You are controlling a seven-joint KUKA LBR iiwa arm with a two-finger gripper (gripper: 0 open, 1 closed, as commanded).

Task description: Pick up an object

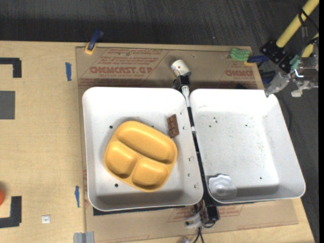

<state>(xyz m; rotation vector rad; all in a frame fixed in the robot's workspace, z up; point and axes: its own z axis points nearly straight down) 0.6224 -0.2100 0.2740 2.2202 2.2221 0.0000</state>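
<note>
A yellow divided plate lies in the left bin, turned at a slant. Beside its upper right edge rests a small brown block, near the wall between the bins. In the right bin, a small clear lid-like piece sits in the near left corner. My gripper hangs outside the bins, just past the right bin's far right corner, well away from every object.
A white and black clamp sits at the far end of the divider between the bins. Blue, yellow and green clips hold the cardboard sheet under the bins. A yellow pole slants at the top right.
</note>
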